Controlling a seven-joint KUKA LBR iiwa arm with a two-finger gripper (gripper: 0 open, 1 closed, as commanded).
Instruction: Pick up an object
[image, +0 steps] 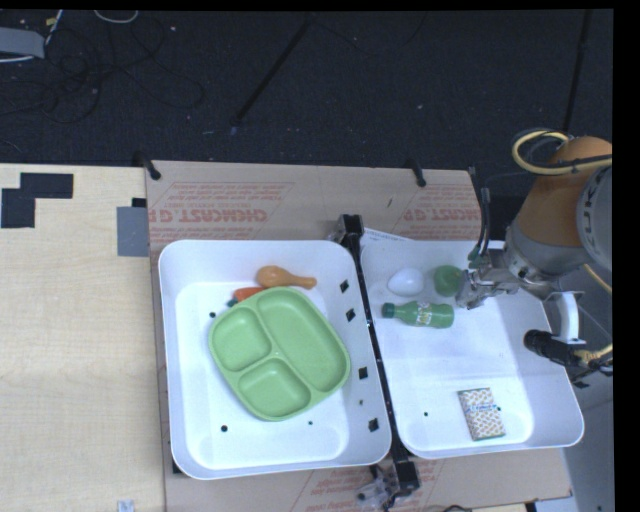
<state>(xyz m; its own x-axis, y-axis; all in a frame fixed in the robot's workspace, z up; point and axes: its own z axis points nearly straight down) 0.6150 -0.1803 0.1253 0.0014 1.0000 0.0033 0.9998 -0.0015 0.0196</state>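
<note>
In the right bin (520, 425) lie a green bottle (420, 315) on its side, a white egg-shaped object (406, 282), a small green object (447, 279) and a patterned card box (482, 413). My gripper (478, 287) hangs at the right bin's far right part, just right of the small green object and above the bottle's right end. Nothing shows between its fingers. The left bin (190, 400) holds a green divided plate (279, 352), with an orange drumstick-shaped toy (283, 278) and a red-orange piece (245, 294) behind it.
The grey arm with its orange band (560, 205) reaches in from the right over the right bin's far corner. A black divider (368, 350) runs between the bins. Cardboard (260, 200) lies under both bins.
</note>
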